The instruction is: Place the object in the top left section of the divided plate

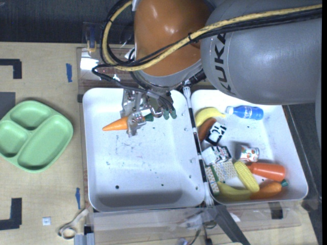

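- My gripper (134, 120) hangs over the left bin (102, 188), up in its far half, with the grey arm (255, 50) and its orange band (168, 29) looming above.
- The carrot (115, 125) is right here: orange cone, tip pointing left toward the plate, thick end tucked in at my fingers (132, 129).
- My fingers look closed on that thick end, so I read this as a grip on the carrot, though only at its very butt.
- I cannot tell whether it hangs clear of the bin floor or rests on it.
- The green divided plate (33, 136) sits well apart, on the wooden bench (41, 65) left of the bin.
- Target is the top left section (30, 114), the small far pocket; the big pocket lies on the plate's right side, nearer me.
- To do this well, I judge: lift straight up first, so the tip clears the bin wall.
- Travel left gently; an end grip like this may let the carrot swing or slip.
- Stop with the carrot's middle, not my fingers, above that small pocket.
- Lower close before letting go, or the cone may roll over the divider.
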